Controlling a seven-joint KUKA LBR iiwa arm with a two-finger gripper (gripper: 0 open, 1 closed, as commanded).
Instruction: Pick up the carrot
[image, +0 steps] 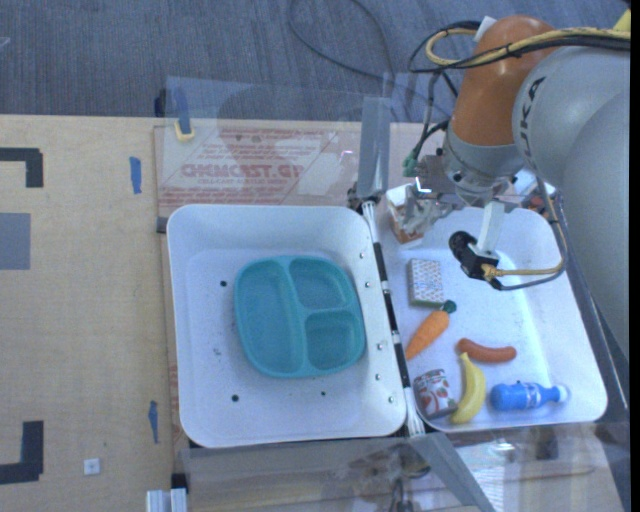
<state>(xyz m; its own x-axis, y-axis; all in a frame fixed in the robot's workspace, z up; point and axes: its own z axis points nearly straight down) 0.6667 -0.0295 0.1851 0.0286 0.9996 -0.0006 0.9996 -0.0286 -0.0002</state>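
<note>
While the arm reaches in from the right over the right bin's (578, 300) far end, you see its gripper (418, 212) at the far-left corner, grip state indiscernible, the carrot (428, 332) lying apart nearer you, no label readable.

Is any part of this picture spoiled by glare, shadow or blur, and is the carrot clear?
In the camera view the carrot is sharp and evenly lit; the gripper looks slightly blurred and sits partly in the arm's shade; a transparent sheet behind the left bin gives pale reflections.
</note>
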